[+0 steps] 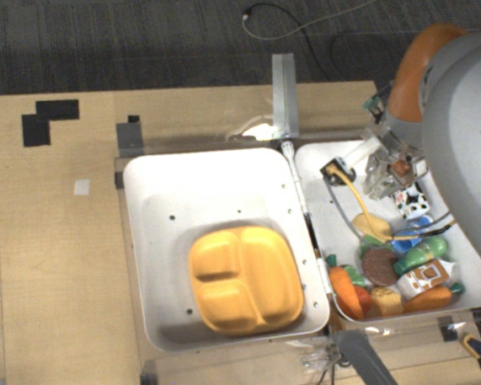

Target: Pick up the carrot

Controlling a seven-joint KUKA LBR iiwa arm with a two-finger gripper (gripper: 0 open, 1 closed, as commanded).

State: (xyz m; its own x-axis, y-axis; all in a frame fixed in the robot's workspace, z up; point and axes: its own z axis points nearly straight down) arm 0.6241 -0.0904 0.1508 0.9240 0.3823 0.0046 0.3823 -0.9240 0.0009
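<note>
The carrot [345,292], orange with a bit of green at its upper end, lies against the left wall of the right bin [312,196], near the front corner. My gripper [381,175] hangs over the back right part of that bin, well apart from the carrot and up-right of it. Nothing is visibly held.
Toy food crowds the front of the right bin: a brown patty [380,265], a green vegetable [422,254], a small carton [422,277], a second long orange piece [429,299], and a cow-patterned box [412,203]. A yellow divided plate [244,277] sits in the left bin [165,195].
</note>
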